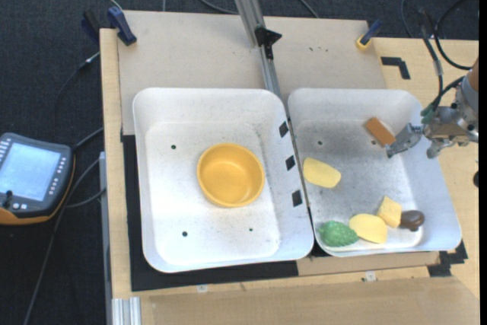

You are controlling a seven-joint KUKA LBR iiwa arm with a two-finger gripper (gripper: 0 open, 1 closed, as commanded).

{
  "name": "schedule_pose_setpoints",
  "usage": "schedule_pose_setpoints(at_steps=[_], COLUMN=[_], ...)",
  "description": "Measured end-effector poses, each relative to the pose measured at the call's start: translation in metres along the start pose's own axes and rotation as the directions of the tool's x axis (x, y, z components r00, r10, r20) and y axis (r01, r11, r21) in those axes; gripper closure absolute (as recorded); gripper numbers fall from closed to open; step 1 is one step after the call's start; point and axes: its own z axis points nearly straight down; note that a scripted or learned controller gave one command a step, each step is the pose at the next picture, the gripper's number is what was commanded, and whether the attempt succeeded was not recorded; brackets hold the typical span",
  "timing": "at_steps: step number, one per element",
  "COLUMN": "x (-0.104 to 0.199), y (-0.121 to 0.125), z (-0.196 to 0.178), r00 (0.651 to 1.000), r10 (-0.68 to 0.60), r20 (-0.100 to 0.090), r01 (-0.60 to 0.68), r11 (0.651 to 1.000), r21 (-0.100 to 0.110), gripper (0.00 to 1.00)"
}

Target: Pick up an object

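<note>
Orange block just left of spread, unladen pincer over right bin

Bench, pale wood: left white bin and right white bin side by side on a black mat, blue clamp and yellow clamp beyond the bins.
</note>
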Motion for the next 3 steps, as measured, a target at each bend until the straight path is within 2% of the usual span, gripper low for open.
schedule_pose_setpoints(at_steps=[1, 2, 3], x=[0.009, 0.006, 0.006], y=[-0.005, -0.012, -0.01], z=[0.05, 0.11, 0.097], r00=[1.0, 1.0, 1.0], r10=[-0.001, 0.0, -0.001], r20=[0.0, 0.0, 0.001], r01=[0.001, 0.0, 0.001], r11=[1.0, 1.0, 1.0], r21=[0.0, 0.001, -0.005], gripper=[0.0, 0.0, 1.0])
